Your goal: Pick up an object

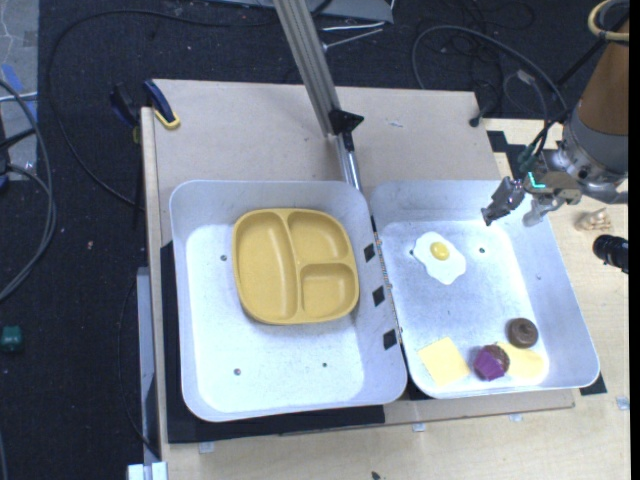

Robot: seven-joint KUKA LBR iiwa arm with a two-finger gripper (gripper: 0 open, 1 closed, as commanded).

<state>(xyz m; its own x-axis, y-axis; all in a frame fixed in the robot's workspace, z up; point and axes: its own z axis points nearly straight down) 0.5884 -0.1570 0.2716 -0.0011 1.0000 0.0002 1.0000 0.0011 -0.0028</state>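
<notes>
The pale wooden bench [250,133] carries two shallow white plastic bins side by side, the left bin [200,368] and the right bin [560,308], their inner edges touching at the middle.

Left white shallow bin [200,368] carries a mustard-yellow three-compartment plastic tray [296,266]. Right white shallow bin [560,298] carries a white fried egg with yellow yolk [440,258], a brown ring-shaped doughnut [522,333], a purple rounded lump [490,362] and pale yellow square slices [443,361]. Light tan wooden table [250,133]; floor black.
</notes>
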